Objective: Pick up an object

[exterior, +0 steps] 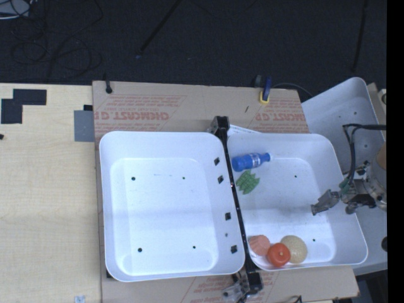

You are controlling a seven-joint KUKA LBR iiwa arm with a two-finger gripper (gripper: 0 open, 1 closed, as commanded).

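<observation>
Bottle [250, 161], leaf [247, 183] and three round items lie in the right bin [341, 257]. Gripper [336, 202] hovers near the right wall, grasping nothing; whether released or clenched cannot be told. Approach step: next, descend onto one item.

Two bins sit side by side on the bench, left bin [113, 169] and right bin [328, 150]. In the right one, a bottle [250, 161] lies near the divider at the back, a leafy piece [247, 183] just in front of it. Three round things [278, 250] bunch together in the front corner. The gripper [334, 202] hangs over the right side.

The arm [379, 191] is cut off, its hand [334, 201] perhaps blurred.
</observation>
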